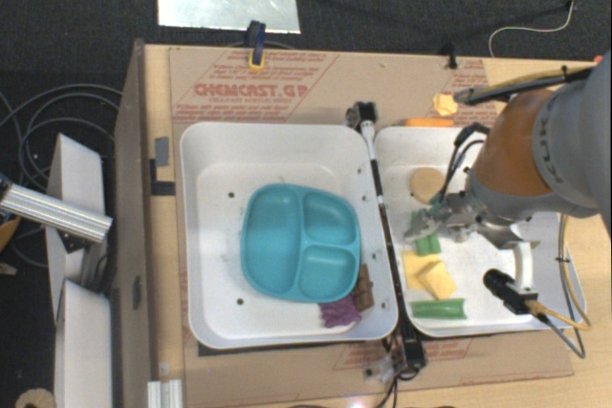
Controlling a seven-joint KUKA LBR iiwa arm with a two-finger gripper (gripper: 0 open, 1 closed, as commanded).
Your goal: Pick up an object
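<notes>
Green block [426,244] just beneath the pincer [423,226]

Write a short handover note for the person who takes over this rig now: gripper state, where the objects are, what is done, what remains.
Gripper: low in the right bin, over a green piece; grasp cannot be judged.
Right bin also holds a yellow block, a green stick and a tan round piece.
Left bin: teal divided plate, purple item and brown item at its near right corner.
Done: arm is at the objects. Left: nothing is visibly lifted yet; the pick remains.
</notes>
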